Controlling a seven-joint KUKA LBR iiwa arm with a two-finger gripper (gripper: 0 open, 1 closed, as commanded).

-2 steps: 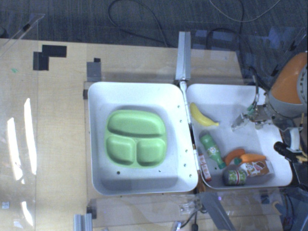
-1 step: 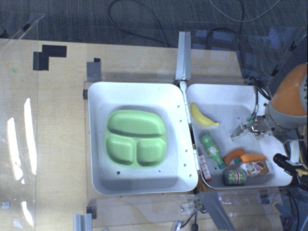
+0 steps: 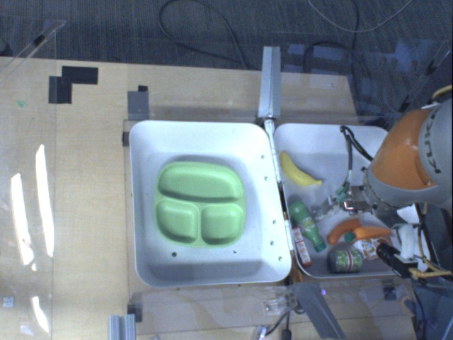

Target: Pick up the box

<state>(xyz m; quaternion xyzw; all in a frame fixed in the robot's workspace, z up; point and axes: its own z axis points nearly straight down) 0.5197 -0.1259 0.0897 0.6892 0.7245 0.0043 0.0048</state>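
Note:
The right bin point(image 3: 311, 142) holds the jumble of task items. A small printed box point(image 3: 367, 246), white with red and green marks, lies near the bin's front right, partly under the arm. My gripper point(image 3: 340, 201) hangs low over the middle of this bin, just above an orange carrot-like piece point(image 3: 346, 229) and up-left of the box. The grey wrist with its orange band point(image 3: 403, 154) covers the bin's right side. Nothing visible is lifted off the bin floor.
A yellow banana point(image 3: 299, 171) lies at the back left of the right bin. A green bottle point(image 3: 306, 225), a slim red-and-white pack point(image 3: 301, 248) and a green can point(image 3: 345, 261) crowd the front. The left bin point(image 3: 141, 190) holds a green divided tray point(image 3: 201, 202).

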